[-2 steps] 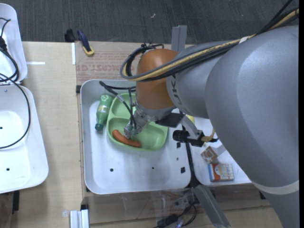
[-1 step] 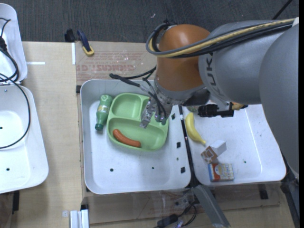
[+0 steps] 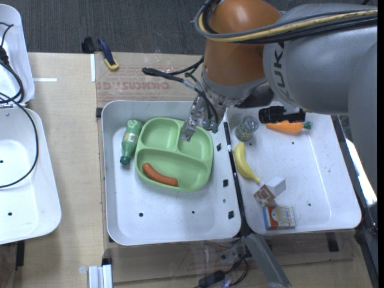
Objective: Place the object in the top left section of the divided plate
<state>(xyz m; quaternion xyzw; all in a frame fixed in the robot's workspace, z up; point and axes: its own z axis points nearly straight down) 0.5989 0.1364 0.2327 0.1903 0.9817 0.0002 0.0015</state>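
A green divided plate (image 3: 150, 171) lies in the left bin (image 3: 162, 221). A red-orange sausage (image 3: 159, 174) rests in the plate's long front section. The two rear sections hold nothing I can see. My gripper (image 3: 199, 126) hangs over the plate's rear right section, close to the divider between the bins. Its fingers (image 3: 190, 126) stand open with nothing between them. The orange wrist band and grey arm cover the bins' far edge.
A green bottle (image 3: 128, 140) lies against the plate's left rim. The right bin (image 3: 324, 185) holds a banana (image 3: 243, 161), a carrot (image 3: 285, 126), a small clear object (image 3: 246, 128), a small carton (image 3: 270, 191) and a printed box (image 3: 279, 217).
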